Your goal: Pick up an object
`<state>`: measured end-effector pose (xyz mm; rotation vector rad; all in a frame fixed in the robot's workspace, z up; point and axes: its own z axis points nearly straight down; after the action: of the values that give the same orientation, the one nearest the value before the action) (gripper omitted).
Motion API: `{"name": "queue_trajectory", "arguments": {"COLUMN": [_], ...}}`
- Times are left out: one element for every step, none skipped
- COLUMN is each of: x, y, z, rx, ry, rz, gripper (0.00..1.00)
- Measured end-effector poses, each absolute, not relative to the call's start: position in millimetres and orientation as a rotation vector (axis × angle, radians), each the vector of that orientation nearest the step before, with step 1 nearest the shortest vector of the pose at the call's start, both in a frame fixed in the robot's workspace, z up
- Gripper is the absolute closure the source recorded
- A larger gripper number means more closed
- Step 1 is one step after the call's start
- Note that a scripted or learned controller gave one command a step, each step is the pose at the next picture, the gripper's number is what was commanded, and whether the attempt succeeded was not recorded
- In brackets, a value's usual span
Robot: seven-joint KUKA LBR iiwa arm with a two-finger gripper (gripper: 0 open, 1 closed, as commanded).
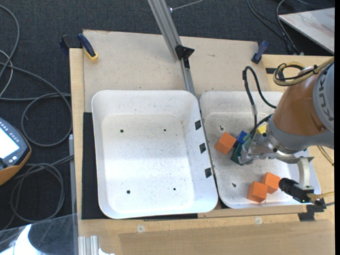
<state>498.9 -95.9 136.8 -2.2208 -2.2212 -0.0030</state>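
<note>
The likeliest target is the orange block [226, 142], which lies on the floor of the right bin [212, 108], in its left half near the wall shared with the left bin [143, 153]. Just right of this block lies a blue piece [243, 137], with something dark green below it. The gripper [243, 154] stands low over that cluster, immediately right of the orange block and close to it; contact cannot be confirmed. Whether the jaws are spread or pressed together cannot be told, as the wrist hides them. No object is seen between them.

Two further orange blocks [263, 186] lie touching each other, below and right of the first block, near the front rim. The arm's orange band [297, 108] sits above and right of the block, consistent with a reach from the right side.
</note>
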Motion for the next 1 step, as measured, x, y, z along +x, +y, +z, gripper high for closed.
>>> {"name": "queue_trajectory", "arguments": {"x": [507.4], "y": [-92.3], "z": [197.8], "rx": [-2.223], "ry": [-2.228], "rz": [-0.007], "gripper": [1.0]}}
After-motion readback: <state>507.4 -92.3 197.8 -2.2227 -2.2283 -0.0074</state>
